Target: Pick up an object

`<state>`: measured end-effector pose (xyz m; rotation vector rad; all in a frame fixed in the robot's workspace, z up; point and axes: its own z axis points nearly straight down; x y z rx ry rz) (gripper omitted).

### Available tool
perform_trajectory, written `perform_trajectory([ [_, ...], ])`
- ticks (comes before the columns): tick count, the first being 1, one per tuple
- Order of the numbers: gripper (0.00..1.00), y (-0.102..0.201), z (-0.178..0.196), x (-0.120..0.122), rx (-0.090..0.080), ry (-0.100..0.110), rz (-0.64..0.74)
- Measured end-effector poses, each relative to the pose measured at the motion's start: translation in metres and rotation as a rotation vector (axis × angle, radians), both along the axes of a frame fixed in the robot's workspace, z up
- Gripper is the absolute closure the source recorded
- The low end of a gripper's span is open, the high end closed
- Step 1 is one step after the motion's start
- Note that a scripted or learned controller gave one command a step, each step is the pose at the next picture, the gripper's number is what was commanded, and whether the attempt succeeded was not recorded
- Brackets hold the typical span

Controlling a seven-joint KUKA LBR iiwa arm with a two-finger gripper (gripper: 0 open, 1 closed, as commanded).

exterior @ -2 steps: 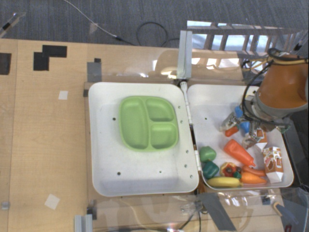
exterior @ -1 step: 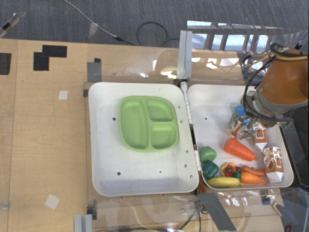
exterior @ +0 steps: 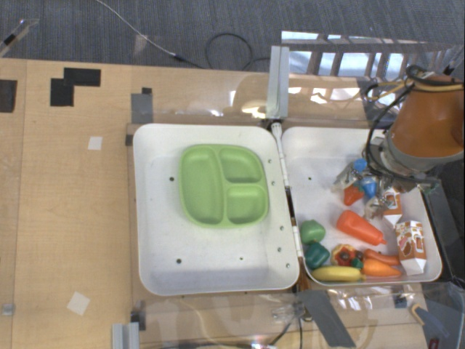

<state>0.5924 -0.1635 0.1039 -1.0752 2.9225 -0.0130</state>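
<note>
Orange carrot [exterior: 359, 227] lies just below-left of the end effector [exterior: 368, 193], inside the right bin [exterior: 320, 151]. End effector sits low among the toys; its opening I cannot tell. Nothing looks lifted yet, so the pick remains.

Toy foods — orange carrot [exterior: 359, 227], green pepper [exterior: 312, 231], yellow banana [exterior: 337, 273] — lie scattered in the right bin [exterior: 320, 151].

Glossy green plastic plate [exterior: 221, 185], wooden bench [exterior: 65, 217]
</note>
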Motion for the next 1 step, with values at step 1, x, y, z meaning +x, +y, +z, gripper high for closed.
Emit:
perform_trajectory([
  [1, 0.0, 0.0017, -0.0144, -0.0032, -0.003, 0.015, 0.042],
])
